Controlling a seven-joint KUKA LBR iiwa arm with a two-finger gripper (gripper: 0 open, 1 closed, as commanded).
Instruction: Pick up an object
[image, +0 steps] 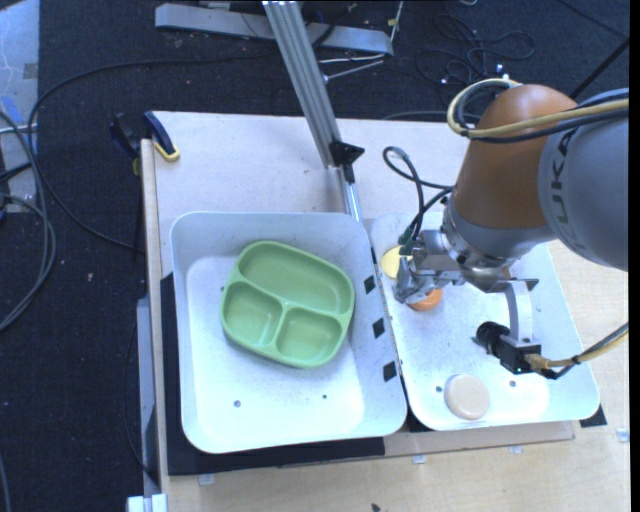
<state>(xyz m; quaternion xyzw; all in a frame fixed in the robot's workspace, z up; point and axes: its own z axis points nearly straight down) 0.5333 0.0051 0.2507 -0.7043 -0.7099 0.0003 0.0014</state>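
Down in the right bin (560, 300), the gripper (418, 290) sits over an orange ball (428, 300); whether it grips is unclear. Well left lies a green tray (288, 303); nearer the camera, a beige disc (467, 396).

You see a pale bench (250, 160) that carries two shallow white bins side by side, the left bin (200, 400) and the right bin (570, 390), their inner edges touching.
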